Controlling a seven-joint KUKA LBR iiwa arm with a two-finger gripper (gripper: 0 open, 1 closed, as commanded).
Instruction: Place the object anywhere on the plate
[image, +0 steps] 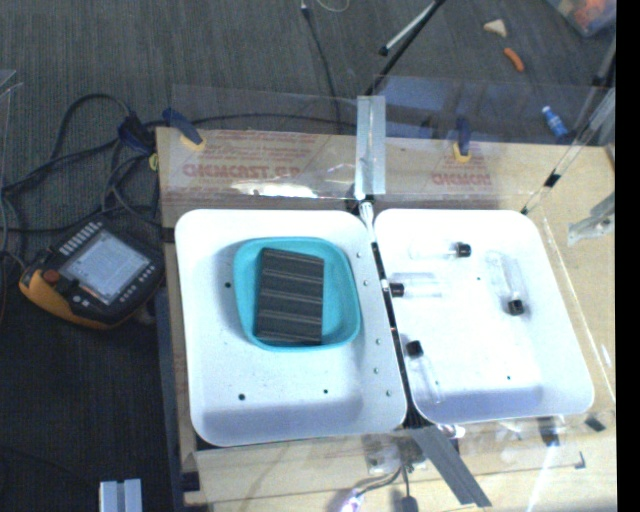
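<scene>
Fingers first: whether they are wide or narrow I cannot tell, and nothing can be seen held between them. What counts, then, is how things lie from the right-hand side, where the arm reaches in. Nearest that side is the right bin (480, 375), which holds a few small clear pieces with black ends: one near the far wall (461, 250), one toward the right wall (515, 306), and two close to the shared edge of the bins (397, 290) (412, 348). They are too small and glassy to name. Across that shared edge is the left bin (215, 385), and in its middle lies the teal plate (345, 290). A dark ribbed block (290, 296) rests flat on the plate, wholly within its rim. Its long axis runs from the far side toward the near side of the view, slightly tilted, and its ridges run crosswise. I take this block to be the task's thing; if so, it already sits where it belongs and the placing looks done. Should the thing meant be one of the clear pieces instead, the coming move would carry it leftward over the shared edge, with the plate's right rim the first part reached and the bare teal there the readiest landing spot. Beyond the bins, the wooden surface (250, 170) carries a clear upright panel (371, 150) at the far side, and a handheld control unit (100, 272) lies on the floor to the left.
</scene>
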